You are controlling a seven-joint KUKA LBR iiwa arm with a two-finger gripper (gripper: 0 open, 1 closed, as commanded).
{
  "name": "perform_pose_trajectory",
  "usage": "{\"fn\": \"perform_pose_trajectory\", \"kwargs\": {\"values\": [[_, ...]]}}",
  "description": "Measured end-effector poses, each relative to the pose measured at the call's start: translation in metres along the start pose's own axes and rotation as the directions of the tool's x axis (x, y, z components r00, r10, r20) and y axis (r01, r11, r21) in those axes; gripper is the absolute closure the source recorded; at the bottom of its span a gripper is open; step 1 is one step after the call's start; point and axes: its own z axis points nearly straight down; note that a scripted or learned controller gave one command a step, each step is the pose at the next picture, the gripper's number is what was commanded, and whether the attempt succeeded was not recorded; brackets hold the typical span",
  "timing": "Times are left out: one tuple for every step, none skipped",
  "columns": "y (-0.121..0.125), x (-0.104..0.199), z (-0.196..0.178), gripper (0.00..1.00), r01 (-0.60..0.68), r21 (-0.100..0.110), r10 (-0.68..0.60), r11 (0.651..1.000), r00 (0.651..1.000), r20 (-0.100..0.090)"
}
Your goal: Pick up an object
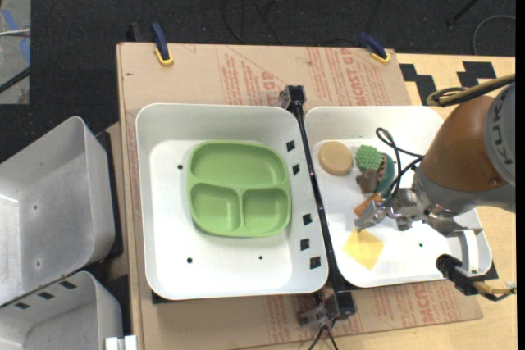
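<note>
**Sam:** The claw (371,213) is down low in the right bin (426,120). Why is it there?

**Mia:** That bin has the small things to grab. The arm (467,152) comes in from the right, so that bin is the near one for it.

**Sam:** Is the claw open or closed?

**Mia:** I cannot tell. It is too small and dark to see that. I see nothing held in it.

**Sam:** What is close to it?

**Mia:** 3 things. A yellow piece (364,249) lies flat just below the tip. A green bumpy toy (370,156) sits just above it. A round tan cookie (335,158) is beside the green toy, close to the wall between the 2 bins.

**Sam:** Which one will it pick?

**Mia:** I think the yellow piece or the green toy, because the tip sits between them. The cookie is a bit farther off.

**Sam:** Why is the green plate (240,188) in the left bin (164,127)?

**Mia:** It lies there by itself, in the middle, well apart from the claw. It is wide and flat, so I think it would be hard to pinch.

**Sam:** Could it go wrong?

**Mia:** Yes. The yellow piece lies very flat, so the tip may slide over it.
</note>
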Motion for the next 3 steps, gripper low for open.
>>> {"fn": "perform_pose_trajectory", "kwargs": {"values": [[0.002, 0.000, -0.014, 1.00, -0.003, -0.007, 0.003, 1.000, 1.000, 0.002], [-0.003, -0.010, -0.067, 1.00, -0.001, -0.011, 0.001, 1.000, 1.000, 0.004], [-0.001, -0.010, -0.120, 1.00, 0.006, -0.013, -0.005, 1.000, 1.000, 0.004]]}}
